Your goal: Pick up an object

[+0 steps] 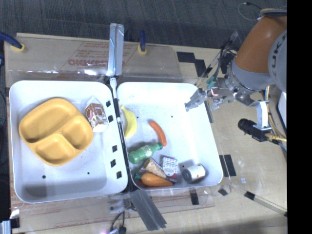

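Since nothing is sitting between the fingers, these lines are weighing the risks.
Gripper (195,101): hanging over the upper right corner of the right bin (207,126), carrying nothing; whether the claw is spread wide or narrow I cannot tell at this slant.
Candidates: lying well apart from the claw, crowding the right bin's lower left.
Pile risk: the green bottle (144,153), carrot (156,180), small packet (169,165) and wedge (152,168) are touching or overlapping, so a descent there is likely nudging a neighbour instead of closing on one.
Roll risk: the grey cylinder (194,172) and sausage (158,132) are probably rolling away under a glancing finger.
Wall risk: the banana (129,123) is lying against the divider, leaving little room for a finger on that side.
Left bin (29,179): holding a yellow divided tray (54,130) with a wrapped snack (96,116) just beside it.
Hidden: the arm's upper part is running off the frame; the carrot's left end is tucking under the bin rim's shadow.
Hard to read: the packet's print and the wedge's identity.
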Controlling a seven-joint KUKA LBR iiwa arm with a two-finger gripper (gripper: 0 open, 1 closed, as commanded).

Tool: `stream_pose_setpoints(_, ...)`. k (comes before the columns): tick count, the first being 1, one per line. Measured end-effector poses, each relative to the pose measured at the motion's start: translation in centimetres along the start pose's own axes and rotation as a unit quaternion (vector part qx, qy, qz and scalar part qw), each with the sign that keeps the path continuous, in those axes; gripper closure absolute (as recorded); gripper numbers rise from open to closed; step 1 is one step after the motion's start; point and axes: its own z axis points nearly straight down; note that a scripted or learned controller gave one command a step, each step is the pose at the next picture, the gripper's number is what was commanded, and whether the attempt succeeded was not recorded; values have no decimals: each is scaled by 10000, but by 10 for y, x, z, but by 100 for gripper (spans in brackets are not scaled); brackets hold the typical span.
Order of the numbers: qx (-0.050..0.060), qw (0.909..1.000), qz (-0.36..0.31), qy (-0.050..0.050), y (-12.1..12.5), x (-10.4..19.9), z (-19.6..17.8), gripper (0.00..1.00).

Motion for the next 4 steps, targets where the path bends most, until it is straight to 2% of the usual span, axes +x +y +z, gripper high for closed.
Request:
stream_pose_setpoints(1, 6, 9947, 1027, 6, 35, 48, 127, 0)
stream_pose_setpoints(2, 2, 9925, 1225, 1, -12, 64, 168, 0)
stream_pose_setpoints(3, 11, 9927, 1203, -1, -12, 64, 159, 100)
stream_pose_setpoints(4, -13, 9904, 1380, 4, 2, 112, 47, 100)
